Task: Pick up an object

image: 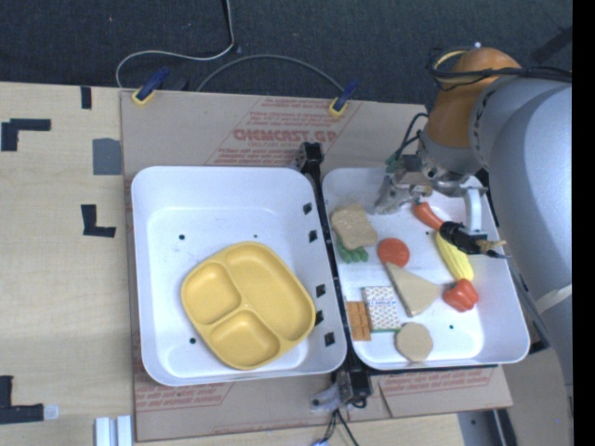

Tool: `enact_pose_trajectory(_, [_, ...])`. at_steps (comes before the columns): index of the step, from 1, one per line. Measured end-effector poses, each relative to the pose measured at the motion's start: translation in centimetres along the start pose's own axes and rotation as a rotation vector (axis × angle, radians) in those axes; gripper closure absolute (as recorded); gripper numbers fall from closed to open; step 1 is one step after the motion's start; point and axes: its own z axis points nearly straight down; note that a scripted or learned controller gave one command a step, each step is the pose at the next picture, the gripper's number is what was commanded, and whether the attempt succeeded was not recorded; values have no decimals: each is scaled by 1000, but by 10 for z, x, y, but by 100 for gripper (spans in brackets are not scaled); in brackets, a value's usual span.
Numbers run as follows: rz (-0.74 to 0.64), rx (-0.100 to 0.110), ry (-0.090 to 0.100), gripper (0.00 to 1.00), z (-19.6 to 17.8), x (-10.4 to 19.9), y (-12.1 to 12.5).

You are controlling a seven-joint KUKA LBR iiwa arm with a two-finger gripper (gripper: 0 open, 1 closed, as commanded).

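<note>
My gripper hangs low over the back of the right bin, open with nothing between its fingers. A tan bread slice lies just to its left and towards the front, with a green piece under it. An orange carrot lies just to the gripper's right. Further forward are a red tomato slice, a yellow corn cob, a red pepper, a pale cheese wedge, a patterned packet, a brown wafer and a round cookie.
The left bin holds a yellow divided plate. The grey arm with its orange band covers the right bin's back right corner. A black divider runs between the bins. A cable trails behind the bench.
</note>
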Motion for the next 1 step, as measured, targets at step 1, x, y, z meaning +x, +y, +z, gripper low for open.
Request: enact_pose_trajectory(1, [0, 0, -1, 0, 1, 0, 0])
